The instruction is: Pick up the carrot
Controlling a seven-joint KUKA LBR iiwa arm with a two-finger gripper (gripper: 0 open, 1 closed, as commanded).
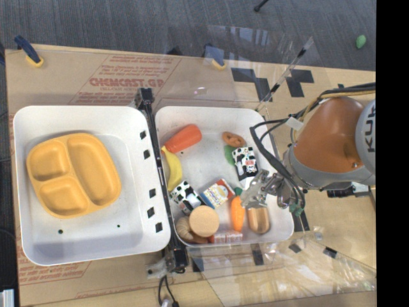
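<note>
With our gripper point(261, 194) hovering just right of the small carrot point(237, 213), which lies near the front wall of the right bin point(211, 115), we cannot tell its finger spread, so we should centre over the carrot before descending.

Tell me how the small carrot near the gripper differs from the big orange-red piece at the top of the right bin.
The carrot is smaller and slimmer than the orange-red piece. The carrot lies at the bin's near end among crowded toys; the orange-red piece lies at the far end with bare floor around it. The carrot points up-down in view, the other slants. Both are elongated.
</note>
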